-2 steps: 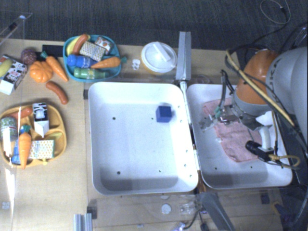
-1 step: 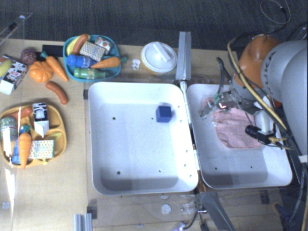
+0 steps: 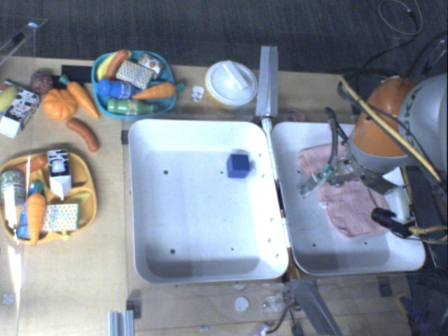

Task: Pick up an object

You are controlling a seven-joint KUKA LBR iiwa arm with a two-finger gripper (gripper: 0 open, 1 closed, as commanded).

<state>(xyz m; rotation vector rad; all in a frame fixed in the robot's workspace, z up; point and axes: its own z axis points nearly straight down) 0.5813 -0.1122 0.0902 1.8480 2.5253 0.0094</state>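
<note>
Single fixed camera, mounted above bench [image 3: 105, 285], looking down at slant. Far bench edge at top of frame, dark carpet [image 3: 210, 12] beyond; near edge at bottom. Moderate distance: both white bins fully in frame, left bin [image 3: 203, 257] near centre, right bin [image 3: 350, 257] toward right. Arm [image 3: 392, 117] enters from right side. Left bench end with toy food dishes also covered.
</note>
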